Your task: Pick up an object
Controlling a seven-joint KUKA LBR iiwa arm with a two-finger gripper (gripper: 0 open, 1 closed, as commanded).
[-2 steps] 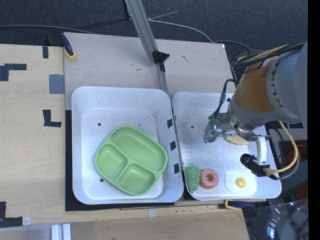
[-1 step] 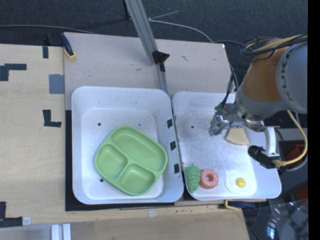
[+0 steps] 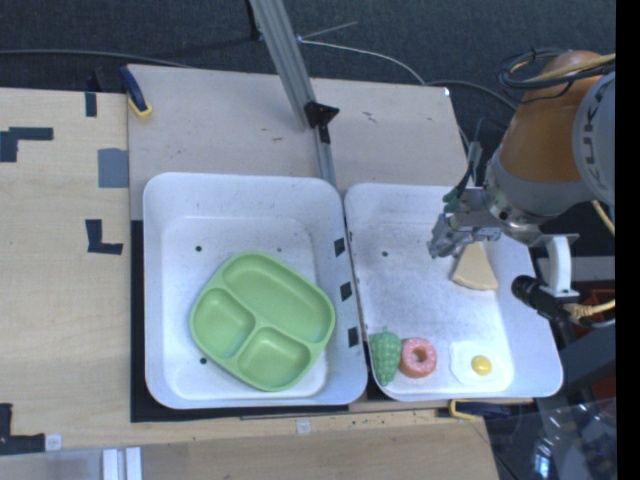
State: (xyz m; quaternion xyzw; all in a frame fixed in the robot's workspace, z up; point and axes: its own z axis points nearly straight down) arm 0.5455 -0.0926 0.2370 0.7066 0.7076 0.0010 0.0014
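From above, we see the tool [image 3: 447, 240] low in the right bin [image 3: 400, 218], just beside the cheese wedge [image 3: 476, 268]; whether its tips are apart or together we cannot tell. To grasp well, we would centre over the cheese wedge before descending. The donut [image 3: 417, 357], egg [image 3: 480, 365] and green toy [image 3: 385, 356] lie near the front wall.

I see a matt green plastic divided plate [image 3: 262, 320], speckled glossy white plastic bins [image 3: 170, 203], and a pale wood-grain bench [image 3: 60, 298].

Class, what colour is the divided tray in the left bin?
Light green tray, camera view.
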